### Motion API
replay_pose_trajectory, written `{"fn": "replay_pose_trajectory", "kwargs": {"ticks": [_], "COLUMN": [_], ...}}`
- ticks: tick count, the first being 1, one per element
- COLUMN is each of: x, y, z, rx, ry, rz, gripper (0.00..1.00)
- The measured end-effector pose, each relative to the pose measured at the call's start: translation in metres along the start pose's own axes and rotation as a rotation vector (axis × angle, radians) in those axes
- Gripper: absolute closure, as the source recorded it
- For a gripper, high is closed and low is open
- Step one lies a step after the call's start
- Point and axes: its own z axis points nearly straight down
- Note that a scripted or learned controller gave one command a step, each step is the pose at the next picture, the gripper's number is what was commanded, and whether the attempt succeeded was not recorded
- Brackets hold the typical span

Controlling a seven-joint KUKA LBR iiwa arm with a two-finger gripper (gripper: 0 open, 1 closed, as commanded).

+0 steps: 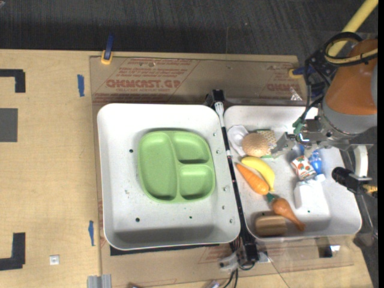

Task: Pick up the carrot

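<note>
An orange carrot [286,210] with a small green top lies in the right bin [345,218], near its front, pointing toward the front right. A second orange, carrot-shaped piece [252,179] lies left of it against a yellow banana [260,167]. My gripper [292,141] hangs over the middle of the right bin, behind and to the right of both orange pieces, next to a tan bread roll [259,142]. It is clear of the carrot, with dark wrist parts and cables hiding its tip.
A brown block [271,224] sits at the right bin's front edge by the carrot. A small printed carton [305,167] and a white object [304,195] lie to the right. The left bin [114,161] holds a green divided plate [176,164].
</note>
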Motion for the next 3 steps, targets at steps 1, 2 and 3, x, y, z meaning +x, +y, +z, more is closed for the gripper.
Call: {"fn": "replay_pose_trajectory", "kwargs": {"ticks": [1, 2, 3], "x": [0.027, 0.032, -0.020], "y": [-0.039, -0.075, -0.079], "z": [0.068, 0.088, 0.089], "rx": [-0.037, -0.021, -0.016], "ry": [-0.009, -0.002, -0.004], "rz": [0.092, 0.135, 0.077], "gripper": [0.00, 0.00, 0.00]}}
